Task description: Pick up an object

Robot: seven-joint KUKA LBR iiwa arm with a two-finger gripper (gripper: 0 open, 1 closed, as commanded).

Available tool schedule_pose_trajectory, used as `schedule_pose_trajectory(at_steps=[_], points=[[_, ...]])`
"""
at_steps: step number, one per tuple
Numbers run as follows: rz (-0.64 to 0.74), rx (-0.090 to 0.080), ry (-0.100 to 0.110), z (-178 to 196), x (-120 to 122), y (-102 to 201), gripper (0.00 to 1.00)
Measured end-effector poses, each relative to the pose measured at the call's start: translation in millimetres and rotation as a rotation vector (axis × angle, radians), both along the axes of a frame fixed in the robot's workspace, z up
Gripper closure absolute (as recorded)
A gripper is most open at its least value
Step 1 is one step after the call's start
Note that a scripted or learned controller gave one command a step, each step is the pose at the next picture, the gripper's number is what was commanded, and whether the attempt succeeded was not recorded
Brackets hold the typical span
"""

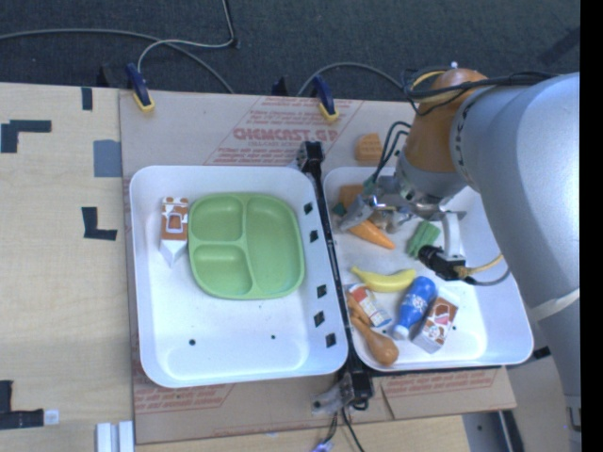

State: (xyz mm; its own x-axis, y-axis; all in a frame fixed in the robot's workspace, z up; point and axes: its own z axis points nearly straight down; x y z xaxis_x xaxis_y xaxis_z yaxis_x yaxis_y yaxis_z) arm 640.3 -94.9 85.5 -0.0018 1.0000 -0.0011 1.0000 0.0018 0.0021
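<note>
Looming largest, the grey arm [528, 177] is reaching into the right bin [499, 347], its end effector [369, 205] hovering over an orange carrot [372, 234] near the bin's far-left corner; its grip cannot be made out.

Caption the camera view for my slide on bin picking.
Gripper low in right bin over carrot; green tray in left bin.

Hidden and cut-off parts, right side of the frame

The arm [528, 177] runs off the right edge and covers the upper right corner of the right bin [471, 351]. The end effector [375, 205] sits low among the toys, its tips too small and cluttered to read. A green item [423, 237] beside it is half hidden, and the worktop [57, 281] is cut off at the left edge.
</note>
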Motion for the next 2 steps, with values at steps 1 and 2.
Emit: schedule_pose_trajectory(at_steps=[1,2], points=[[0.000,0.002,0.008,9.3,-1.4,0.1,1.00],[0.001,0.002,0.003,98.9,-12.4,70.7,1.00]])
